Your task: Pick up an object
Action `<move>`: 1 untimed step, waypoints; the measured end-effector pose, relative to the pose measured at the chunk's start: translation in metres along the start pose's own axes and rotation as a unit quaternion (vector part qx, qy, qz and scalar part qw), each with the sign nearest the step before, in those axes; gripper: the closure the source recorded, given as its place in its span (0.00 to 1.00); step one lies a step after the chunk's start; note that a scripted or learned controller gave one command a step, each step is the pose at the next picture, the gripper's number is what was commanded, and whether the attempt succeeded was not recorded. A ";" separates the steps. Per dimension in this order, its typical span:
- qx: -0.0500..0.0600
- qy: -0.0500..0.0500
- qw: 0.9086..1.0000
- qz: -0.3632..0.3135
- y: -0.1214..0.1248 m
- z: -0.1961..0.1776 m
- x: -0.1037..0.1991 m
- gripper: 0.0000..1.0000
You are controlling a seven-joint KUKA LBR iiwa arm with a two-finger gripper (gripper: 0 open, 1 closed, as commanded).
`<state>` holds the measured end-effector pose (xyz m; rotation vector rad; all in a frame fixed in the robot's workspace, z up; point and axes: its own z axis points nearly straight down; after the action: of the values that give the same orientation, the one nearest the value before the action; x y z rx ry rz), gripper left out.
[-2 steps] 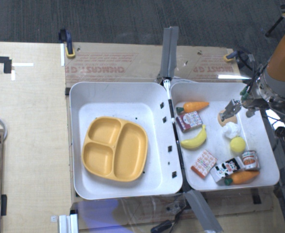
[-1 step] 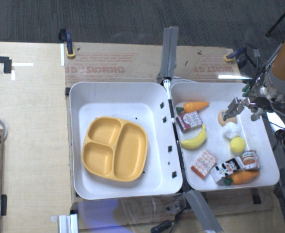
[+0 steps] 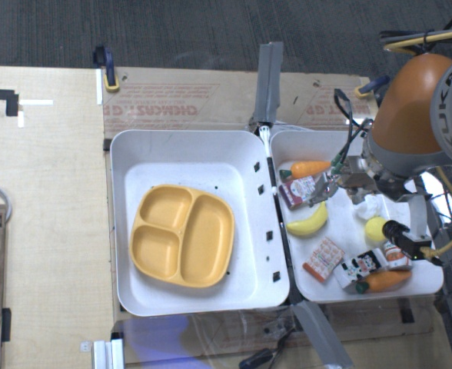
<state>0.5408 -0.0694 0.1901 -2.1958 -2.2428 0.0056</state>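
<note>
The gripper (image 3: 327,187) hangs over the right bin (image 3: 433,287), at a dark snack packet (image 3: 297,191) just above the banana (image 3: 309,220); whether it grips anything, I cannot tell. The packet looks light, soft and crinkly, probably best pinched across its middle.

dark grey floor (image 3: 172,21) lies beyond a pale wooden bench (image 3: 41,206) lined with cardboard (image 3: 187,98).

Right bin (image 3: 433,287) crowded; left bin (image 3: 126,206) roomy around yellow plate (image 3: 182,235).
</note>
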 end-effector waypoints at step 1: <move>-0.001 0.001 0.998 -0.063 -0.042 0.099 -0.029 0.00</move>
<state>0.4987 -0.0998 0.0910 -2.0512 -2.3771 0.0010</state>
